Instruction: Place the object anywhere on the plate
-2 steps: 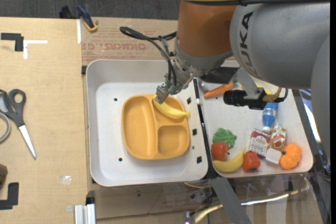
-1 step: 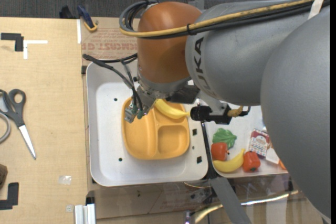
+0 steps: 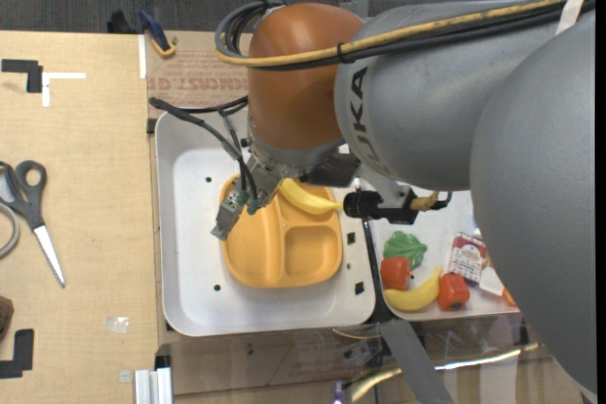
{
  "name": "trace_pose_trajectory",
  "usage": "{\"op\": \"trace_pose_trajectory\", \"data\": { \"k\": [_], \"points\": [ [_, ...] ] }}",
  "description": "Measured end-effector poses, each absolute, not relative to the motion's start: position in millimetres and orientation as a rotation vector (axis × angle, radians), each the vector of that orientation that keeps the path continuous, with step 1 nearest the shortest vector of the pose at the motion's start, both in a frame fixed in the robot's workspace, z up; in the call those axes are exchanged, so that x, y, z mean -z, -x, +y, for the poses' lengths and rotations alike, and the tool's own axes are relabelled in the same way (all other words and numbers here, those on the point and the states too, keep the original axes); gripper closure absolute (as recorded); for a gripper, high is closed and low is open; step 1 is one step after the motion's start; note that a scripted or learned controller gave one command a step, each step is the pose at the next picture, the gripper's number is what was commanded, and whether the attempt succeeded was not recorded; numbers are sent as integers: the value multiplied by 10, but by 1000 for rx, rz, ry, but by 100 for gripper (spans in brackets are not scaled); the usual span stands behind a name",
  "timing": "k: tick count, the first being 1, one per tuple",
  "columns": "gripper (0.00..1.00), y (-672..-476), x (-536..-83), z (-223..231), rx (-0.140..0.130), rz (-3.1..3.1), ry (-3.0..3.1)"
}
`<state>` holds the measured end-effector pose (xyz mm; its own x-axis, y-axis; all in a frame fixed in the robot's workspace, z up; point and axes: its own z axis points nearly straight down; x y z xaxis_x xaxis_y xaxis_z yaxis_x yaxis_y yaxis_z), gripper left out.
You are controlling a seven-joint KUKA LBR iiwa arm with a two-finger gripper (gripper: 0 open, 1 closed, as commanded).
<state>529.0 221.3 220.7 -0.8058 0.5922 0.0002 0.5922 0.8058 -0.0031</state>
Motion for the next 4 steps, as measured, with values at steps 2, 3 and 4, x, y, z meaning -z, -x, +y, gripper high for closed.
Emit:
{"op": "trace_pose_trajectory", "data": {
  "k": [2,3,4],
  "points": [
    [100,-5203,-1704,2198,-8,-2890,1228],
    [100,-4782,-2273,1636,-4,-2927,1139],
    [100,-4961,-3347,1436,-3,-2914,1176]
  ]
}}
